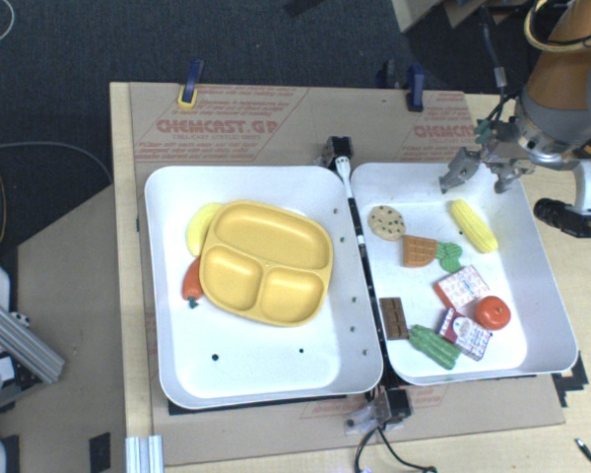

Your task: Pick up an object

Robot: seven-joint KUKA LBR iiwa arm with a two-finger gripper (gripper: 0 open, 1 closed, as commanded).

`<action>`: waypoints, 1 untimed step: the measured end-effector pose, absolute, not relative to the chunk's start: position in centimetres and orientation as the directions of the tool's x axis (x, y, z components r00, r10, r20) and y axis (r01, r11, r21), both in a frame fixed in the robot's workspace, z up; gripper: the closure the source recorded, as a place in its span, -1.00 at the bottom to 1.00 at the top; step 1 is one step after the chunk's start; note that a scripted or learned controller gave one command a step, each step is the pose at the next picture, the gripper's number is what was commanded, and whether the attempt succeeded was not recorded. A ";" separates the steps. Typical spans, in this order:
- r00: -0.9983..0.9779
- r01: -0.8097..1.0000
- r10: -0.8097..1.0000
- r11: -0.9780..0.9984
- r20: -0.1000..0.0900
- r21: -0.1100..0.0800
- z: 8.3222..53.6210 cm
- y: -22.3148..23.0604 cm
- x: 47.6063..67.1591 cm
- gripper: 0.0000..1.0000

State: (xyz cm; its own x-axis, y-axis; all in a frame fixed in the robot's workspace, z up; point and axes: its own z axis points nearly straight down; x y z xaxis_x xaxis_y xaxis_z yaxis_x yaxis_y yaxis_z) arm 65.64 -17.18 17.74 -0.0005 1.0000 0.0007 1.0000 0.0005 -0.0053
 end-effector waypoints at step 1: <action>0.000 1.000 1.000 0.000 0.001 -0.004 13.3 -17.8 65.4 -1.00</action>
State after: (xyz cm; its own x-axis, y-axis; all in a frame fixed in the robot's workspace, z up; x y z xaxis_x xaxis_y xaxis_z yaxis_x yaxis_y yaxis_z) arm 65.44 -17.77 13.25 0.0003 1.0000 0.0006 1.0000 -0.0003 -0.0042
